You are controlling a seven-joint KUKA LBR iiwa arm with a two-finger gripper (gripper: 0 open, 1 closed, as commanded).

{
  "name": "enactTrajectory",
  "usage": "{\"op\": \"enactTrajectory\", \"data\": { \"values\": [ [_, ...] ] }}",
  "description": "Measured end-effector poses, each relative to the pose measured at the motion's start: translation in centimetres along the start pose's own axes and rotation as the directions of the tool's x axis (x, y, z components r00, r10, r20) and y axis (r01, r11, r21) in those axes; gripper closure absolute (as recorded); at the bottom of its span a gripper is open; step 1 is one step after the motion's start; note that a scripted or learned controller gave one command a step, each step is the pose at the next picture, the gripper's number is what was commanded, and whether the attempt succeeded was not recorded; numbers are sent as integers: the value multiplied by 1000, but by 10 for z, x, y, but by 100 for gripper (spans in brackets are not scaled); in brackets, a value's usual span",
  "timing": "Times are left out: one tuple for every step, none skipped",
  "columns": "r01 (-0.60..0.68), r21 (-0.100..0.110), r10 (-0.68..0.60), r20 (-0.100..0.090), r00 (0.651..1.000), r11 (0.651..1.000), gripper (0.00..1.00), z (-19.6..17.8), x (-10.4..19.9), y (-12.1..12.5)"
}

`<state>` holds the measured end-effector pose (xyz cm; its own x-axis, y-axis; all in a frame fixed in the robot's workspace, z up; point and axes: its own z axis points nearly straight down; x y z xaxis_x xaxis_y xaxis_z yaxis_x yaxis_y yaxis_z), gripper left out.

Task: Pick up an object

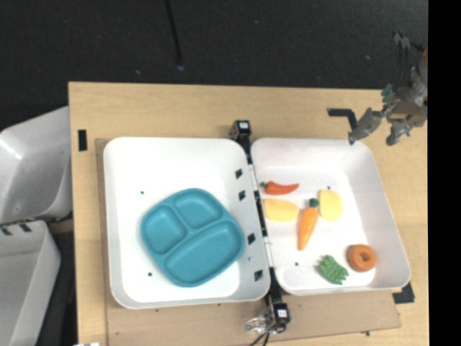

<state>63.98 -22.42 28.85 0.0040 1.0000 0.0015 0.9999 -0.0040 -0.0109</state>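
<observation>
Gripper: the gripper (pixel 380 130) hangs at the upper right, over the far right corner of the right bin; its two fingers stand apart with nothing between them, though that part of the view is small and cluttered, so the gap is only a fair reading.
Arm: only the wrist end shows at the right edge, above the worktop (pixel 180 110).
Right bin: the right bin (pixel 385 193) is white and shallow and carries six toy foods.
Red chilli: the red chilli (pixel 281 188) lies near the bin's left wall, just above the yellow piece.
Yellow piece: the yellow piece (pixel 281 210) lies beside the left wall, touching or nearly touching the carrot's top.
Carrot: the carrot (pixel 307 224) lies in the middle, green end up, tip pointing down.
Yellow fruit: the yellow fruit (pixel 330 204) sits just right of the carrot's top.
Green item: the green item (pixel 332 269) lies near the bin's near wall.
Orange ring: the orange ring (pixel 361 258) sits just right of the green item.
Left bin: the left bin (pixel 122 164) holds a teal divided plate (pixel 191 236), turned at a slant.
</observation>
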Motion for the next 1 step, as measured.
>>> {"op": "enactTrajectory", "data": {
  "values": [
    [3,-12,-3,4,1000,1000,0,-9,1,2]
  ]
}}
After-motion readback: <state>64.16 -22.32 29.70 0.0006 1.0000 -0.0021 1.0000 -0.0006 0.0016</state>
